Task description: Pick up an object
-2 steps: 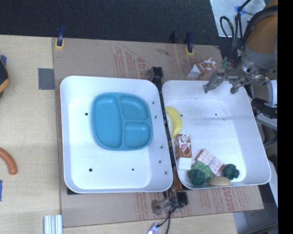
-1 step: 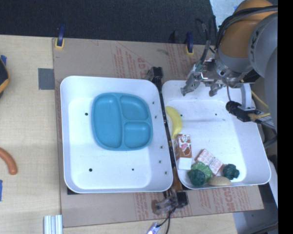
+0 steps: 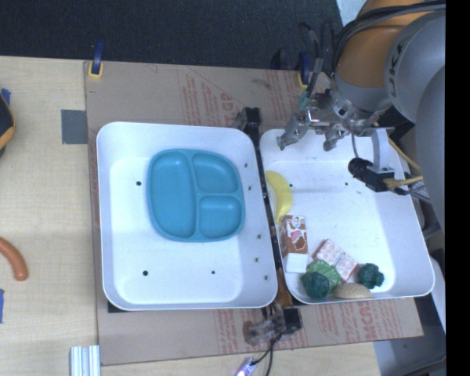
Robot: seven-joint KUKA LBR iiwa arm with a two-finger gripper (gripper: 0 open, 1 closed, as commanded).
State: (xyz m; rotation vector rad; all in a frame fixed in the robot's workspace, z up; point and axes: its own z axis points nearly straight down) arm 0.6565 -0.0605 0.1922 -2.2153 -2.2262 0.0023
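Camera view: left bin (image 3: 110, 210) is well left of the pincer (image 3: 313, 130), with a blue divided plate (image 3: 196, 194) in it. Pincer is seen spread apart, nothing between the fingers, over the far edge of the right bin (image 3: 407, 233). Nearest candidate is judged to be the banana (image 3: 280, 194), below and slightly left, long axis running near-to-far along the bin's left wall; that wall crowds a grasp. Snack packets (image 3: 298, 237) and green toys (image 3: 319, 280) lie further below, near corner.

Grey arm (image 3: 423, 61), orange wrist band, dark cables, metal two-fingered claw (image 3: 313, 135)
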